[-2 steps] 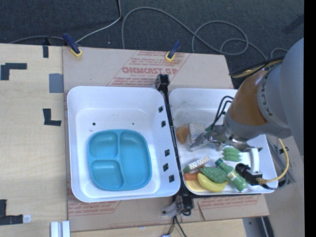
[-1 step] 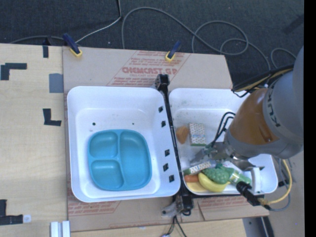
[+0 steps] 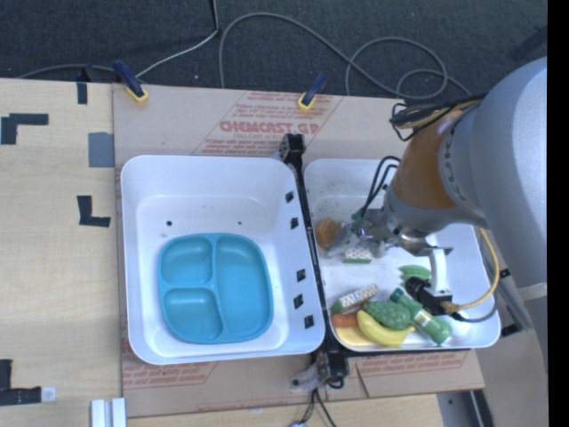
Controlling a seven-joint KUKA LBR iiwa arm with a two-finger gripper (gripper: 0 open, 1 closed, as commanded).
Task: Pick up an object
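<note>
Reaching in from the right of the frame, the grey arm (image 3: 498, 149) with its orange band was seen lowered into the right bin (image 3: 338, 178). The gripper (image 3: 363, 238) was noted low over the bin's middle left, just beside a small brown object (image 3: 327, 231) near the divider. How far the gripper stood open could not be told, nor whether anything was held; the tip was too small and cluttered to read. A pale speckled piece (image 3: 357, 256) was recorded directly beneath the gripper, touching or nearly so.

Toward the lower part of the right bin a cluster of toy food was logged: a yellow banana (image 3: 382, 331), a dark green bumpy item (image 3: 388, 313) lying on it, a striped bar (image 3: 354, 297) to the upper left, and a green piece (image 3: 414, 272) higher up, beside the arm's cabling.

The left bin (image 3: 142, 185) was seen at centre left, with a blue divided tray (image 3: 215, 288) lying flat in its lower half. Both bins were set on a cardboard sheet (image 3: 178, 123), clipped at its top edge by two yellow clamps (image 3: 311, 94).
</note>
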